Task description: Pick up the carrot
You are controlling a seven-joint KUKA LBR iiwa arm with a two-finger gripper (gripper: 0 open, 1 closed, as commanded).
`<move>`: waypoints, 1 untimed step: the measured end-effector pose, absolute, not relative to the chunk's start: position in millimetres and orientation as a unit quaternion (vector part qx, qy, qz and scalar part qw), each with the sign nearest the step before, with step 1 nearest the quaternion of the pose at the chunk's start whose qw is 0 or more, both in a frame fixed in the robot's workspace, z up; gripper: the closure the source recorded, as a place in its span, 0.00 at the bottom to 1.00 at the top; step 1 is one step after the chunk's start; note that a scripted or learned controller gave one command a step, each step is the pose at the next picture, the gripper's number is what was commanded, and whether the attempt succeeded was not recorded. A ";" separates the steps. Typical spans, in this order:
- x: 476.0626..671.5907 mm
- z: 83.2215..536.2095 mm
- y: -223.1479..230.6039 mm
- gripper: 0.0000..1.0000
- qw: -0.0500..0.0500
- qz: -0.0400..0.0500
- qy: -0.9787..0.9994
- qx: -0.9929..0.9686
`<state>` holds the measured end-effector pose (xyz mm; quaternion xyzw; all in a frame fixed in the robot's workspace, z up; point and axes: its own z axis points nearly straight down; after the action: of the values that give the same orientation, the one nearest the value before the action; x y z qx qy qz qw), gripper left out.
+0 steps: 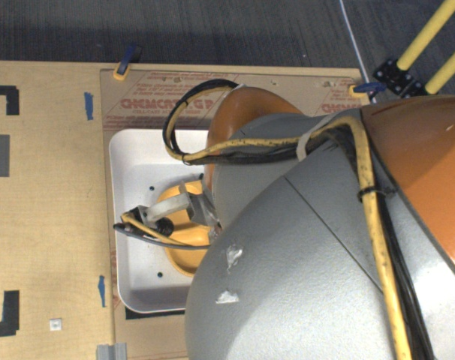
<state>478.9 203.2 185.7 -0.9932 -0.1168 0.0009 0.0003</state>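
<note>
The pincer (197, 210) hung low over the white bin (137, 276), at the bin's right side, and the bulk of the grey arm (302, 261) covered it from the right. Whether the pincer was apart, together or clamped on anything could not be told, since its tip was hidden under the wrist.

Directly beneath and around the pincer lay an orange-yellow shape (184, 255), resting on the bin floor in the right half. It was the one carrot-coloured thing in sight, yet whether it was the carrot could not be told: its visible edge was broad and rounded, and its upper and right parts were covered by the pincer and the arm. It lay so close under the pincer that touching or apart could not be judged. For the same reason its long axis and the way it pointed could not be read.

The left half of the bin floor showed bare white with a couple of small dark specks. The bin sat on a brown cardboard sheet (287, 88) with red print, which lay on the pale tabletop (47, 201). A blue-and-yellow clip (127, 60) sat at the sheet's far left corner, and a strip of blue tape (88, 105) was stuck on the tabletop just left of the sheet.
</note>
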 end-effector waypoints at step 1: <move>541.5 180.6 186.8 1.00 0.000 0.001 -0.176 -0.984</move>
<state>541.5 186.8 180.6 -0.9843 -0.1763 0.0006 0.0002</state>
